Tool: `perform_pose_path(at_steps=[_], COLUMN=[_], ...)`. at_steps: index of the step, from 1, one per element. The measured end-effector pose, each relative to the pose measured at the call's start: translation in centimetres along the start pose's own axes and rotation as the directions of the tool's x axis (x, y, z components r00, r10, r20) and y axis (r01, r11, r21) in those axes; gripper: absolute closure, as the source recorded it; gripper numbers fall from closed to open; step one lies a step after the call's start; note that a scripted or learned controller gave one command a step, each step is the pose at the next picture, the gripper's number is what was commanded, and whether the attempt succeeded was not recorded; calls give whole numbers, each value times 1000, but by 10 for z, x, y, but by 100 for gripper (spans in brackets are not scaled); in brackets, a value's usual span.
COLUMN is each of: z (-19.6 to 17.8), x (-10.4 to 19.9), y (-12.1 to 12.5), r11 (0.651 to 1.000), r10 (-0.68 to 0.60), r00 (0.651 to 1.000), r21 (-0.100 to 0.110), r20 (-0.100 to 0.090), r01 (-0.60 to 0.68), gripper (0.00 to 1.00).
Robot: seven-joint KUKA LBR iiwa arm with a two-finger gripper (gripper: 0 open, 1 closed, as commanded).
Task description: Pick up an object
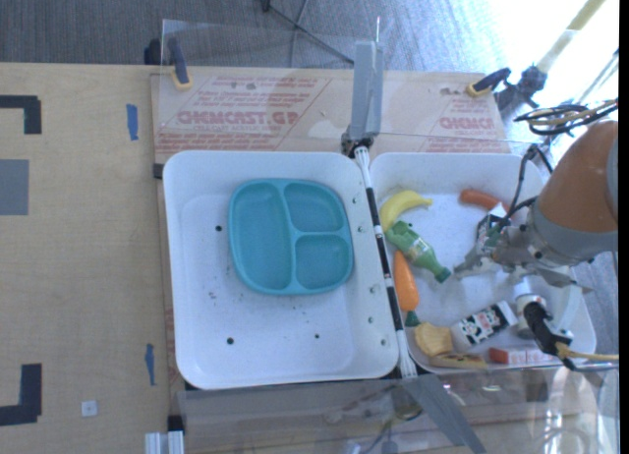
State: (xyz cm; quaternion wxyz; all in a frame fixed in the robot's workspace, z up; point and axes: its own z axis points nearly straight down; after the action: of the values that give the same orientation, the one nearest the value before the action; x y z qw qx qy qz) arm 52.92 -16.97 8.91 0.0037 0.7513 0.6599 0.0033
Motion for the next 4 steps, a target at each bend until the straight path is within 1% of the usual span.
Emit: perform_pose_path(at_steps=[1,2,3,4], z=[0,0,2,-59], x=[-1,-7,6,48], y=[5,8,81,83], r11=[1000,999,993,999], r10=[-8,-46,-118,46], r00=[1000,999,993,999], r21=[2,0,1,7], r20=[1,0,2,1], r01=[8,46,118,-46], gripper=[0,0,0,0])
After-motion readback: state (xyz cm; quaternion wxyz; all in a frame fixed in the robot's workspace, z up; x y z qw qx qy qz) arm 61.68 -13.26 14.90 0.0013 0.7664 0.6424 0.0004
